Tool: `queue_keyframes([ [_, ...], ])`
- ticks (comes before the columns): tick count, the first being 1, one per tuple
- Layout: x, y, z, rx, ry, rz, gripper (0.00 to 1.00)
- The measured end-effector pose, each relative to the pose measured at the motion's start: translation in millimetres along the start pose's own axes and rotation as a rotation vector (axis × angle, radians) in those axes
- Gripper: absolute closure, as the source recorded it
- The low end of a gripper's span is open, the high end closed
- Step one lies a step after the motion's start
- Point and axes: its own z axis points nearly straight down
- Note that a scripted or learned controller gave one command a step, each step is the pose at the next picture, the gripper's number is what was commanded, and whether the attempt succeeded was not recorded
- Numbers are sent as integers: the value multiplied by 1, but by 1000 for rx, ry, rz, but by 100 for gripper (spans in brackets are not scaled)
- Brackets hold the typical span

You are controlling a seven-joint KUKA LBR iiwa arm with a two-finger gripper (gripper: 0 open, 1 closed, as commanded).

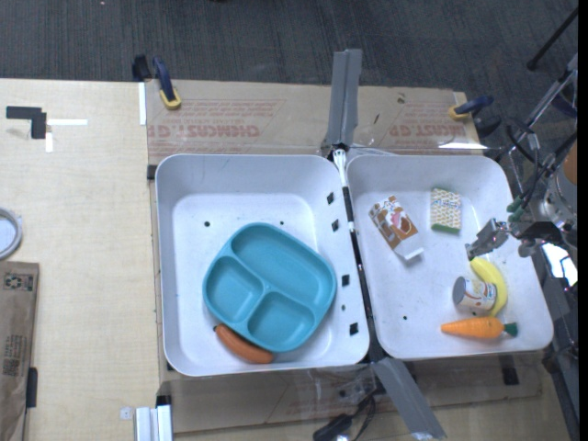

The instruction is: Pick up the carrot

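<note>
Carrot (pixel 475 329) sits by the right bin's (pixel 404 333) front edge, just below the banana (pixel 491 278). Gripper (pixel 485 239) hovers above the banana; can't tell its state.

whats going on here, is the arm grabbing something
Not yet. The gripper hangs over the right bin, just above the banana. The carrot lies untouched near that bin's front edge, beside a small can. The left bin holds a blue divided plate.

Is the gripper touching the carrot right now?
Apart. The camera view shows the gripper above the banana, with bare bin floor between it and the carrot.
</note>
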Motion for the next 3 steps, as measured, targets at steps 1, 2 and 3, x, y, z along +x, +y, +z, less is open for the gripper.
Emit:
queue_keyframes([
  [1, -50, -20, 108, -1, 2, -267, 0],
  [2, -50, -21, 109, -2, 1, -565, 0],
  [3, -51, -20, 46, -6, -4, -872, 0],
])
